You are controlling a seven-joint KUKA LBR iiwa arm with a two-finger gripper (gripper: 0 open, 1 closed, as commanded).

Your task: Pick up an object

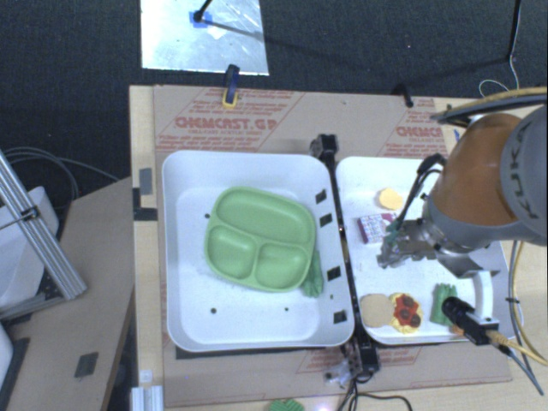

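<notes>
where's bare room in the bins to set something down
Left bin: bare floor along the near edge, below the green tray, and a strip to its left. Right bin: crowded, with the gripper over the middle and small items around it.

Grey arm entering from the right, orange band above the wrist, bent down and leftward. Gripper low, dark, pointing left and downward; tips possibly touching the surface beneath, too murky from this angle to say for certain.
</notes>
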